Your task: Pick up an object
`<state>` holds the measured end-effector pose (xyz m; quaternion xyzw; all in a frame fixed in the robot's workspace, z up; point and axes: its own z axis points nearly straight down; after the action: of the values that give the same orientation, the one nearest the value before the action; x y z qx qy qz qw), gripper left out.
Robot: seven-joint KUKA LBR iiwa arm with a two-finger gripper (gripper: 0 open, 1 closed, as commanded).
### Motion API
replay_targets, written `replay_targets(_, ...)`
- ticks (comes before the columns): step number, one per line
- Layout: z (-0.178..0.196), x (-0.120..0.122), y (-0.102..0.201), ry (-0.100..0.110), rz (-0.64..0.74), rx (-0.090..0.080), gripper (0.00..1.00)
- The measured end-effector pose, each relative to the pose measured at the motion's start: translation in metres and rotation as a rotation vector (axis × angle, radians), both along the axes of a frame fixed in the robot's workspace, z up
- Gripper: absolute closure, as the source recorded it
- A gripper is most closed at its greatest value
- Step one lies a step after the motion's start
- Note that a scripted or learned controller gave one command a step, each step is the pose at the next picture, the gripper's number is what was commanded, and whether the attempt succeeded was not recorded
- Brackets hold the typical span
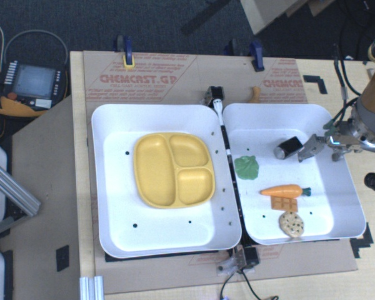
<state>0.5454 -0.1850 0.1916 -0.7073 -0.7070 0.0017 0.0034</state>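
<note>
1. Camera view, looking down at a slant: two shallow white bins sit side by side on a brown cardboard-covered bench, the left bin (pixel 106 167) and the right bin (pixel 337 192), their inner edges touching along the middle.
2. The left bin holds one thing, a yellow divided plate (pixel 173 169) with three compartments, lying flat near the bin's centre.
3. The right bin holds five loose things: one black cylinder (pixel 288 147), one green leafy piece (pixel 246 167), one toy carrot (pixel 281 192), one orange waffle-like square (pixel 284 204) and one speckled cookie (pixel 292 224).
4. The toy carrot lies flat with its long axis running left to right across the bin; its pointed orange tip faces the left bin and its small green stub faces right. It rests just above the waffle-like square, touching or nearly so.
5. The cookie sits just below that square, near the bin's front wall.
6. The black cylinder lies on its side in the upper part of the bin, its long axis tilted, the higher end toward the right.
7. The arm comes in from the right, and its gripper (pixel 323 147) hangs over the right bin's upper right part, just beside the cylinder's right end.
8. I cannot tell whether the claw is open or closed; nothing visibly sits in it.
9. The carrot lies well clear of the gripper, lower in the bin.
</note>
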Motion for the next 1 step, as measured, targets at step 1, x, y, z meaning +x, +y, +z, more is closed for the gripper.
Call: replay_targets(1,-0.0546,-0.0057,-0.0089,0.0,-0.001,0.0,0.0)
